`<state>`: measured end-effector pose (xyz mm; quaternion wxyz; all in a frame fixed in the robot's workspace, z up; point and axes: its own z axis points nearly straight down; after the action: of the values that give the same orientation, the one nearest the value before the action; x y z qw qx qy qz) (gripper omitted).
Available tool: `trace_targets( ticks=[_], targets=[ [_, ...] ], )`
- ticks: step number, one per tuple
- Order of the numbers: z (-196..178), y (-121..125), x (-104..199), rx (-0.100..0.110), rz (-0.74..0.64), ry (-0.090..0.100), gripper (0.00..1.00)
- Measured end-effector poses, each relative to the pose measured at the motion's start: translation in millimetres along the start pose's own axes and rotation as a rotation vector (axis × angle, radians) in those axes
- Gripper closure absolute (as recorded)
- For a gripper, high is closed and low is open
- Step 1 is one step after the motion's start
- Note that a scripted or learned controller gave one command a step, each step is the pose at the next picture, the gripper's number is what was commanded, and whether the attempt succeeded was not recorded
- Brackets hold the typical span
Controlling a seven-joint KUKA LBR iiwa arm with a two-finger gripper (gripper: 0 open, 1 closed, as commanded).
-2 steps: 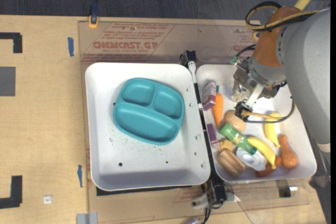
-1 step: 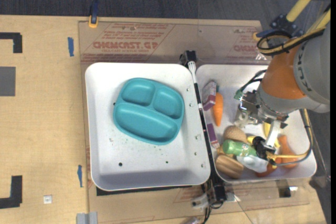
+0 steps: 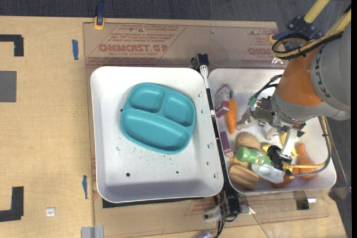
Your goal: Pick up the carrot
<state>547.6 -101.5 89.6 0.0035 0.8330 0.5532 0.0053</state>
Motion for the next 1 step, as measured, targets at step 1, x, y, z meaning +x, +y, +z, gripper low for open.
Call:
trace_targets(
  ticks=[1],
  targets=[
    [1.6, 30.9, 20.4, 0.005, 0.202, -0.009, 0.0]
  ],
)
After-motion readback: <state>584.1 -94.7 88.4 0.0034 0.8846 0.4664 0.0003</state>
